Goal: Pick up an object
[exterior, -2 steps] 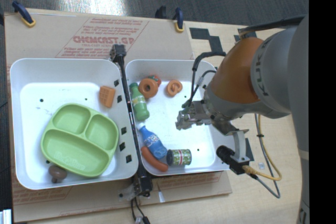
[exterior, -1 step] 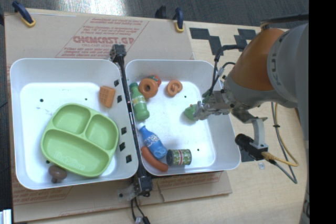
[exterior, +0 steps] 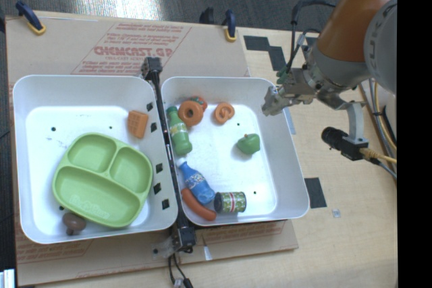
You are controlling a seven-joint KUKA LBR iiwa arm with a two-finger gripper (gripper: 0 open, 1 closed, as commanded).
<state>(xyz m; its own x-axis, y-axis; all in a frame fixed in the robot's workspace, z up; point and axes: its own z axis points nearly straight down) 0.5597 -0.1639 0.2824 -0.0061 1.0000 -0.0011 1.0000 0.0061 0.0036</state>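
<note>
My gripper (exterior: 272, 103) hangs over the right rim of the right bin (exterior: 287, 145), above and to the right of a green pepper (exterior: 248, 144); no object shows at its tip. In that bin lie two orange doughnut-like rings (exterior: 191, 111) (exterior: 224, 112), a green bottle (exterior: 179, 132), a blue bottle (exterior: 193, 179), a red sausage (exterior: 199, 206) and a small can (exterior: 231, 202). The left bin (exterior: 27, 111) holds a green divided plate (exterior: 102, 179), an orange block (exterior: 138, 123) and a brown lump (exterior: 73, 222).
The two bins meet at a black divider strip (exterior: 159, 145). A cardboard sheet (exterior: 128, 44) lies behind them, held by clamps (exterior: 229, 25). The arm's grey and orange body (exterior: 351, 30) and cables fill the right side.
</note>
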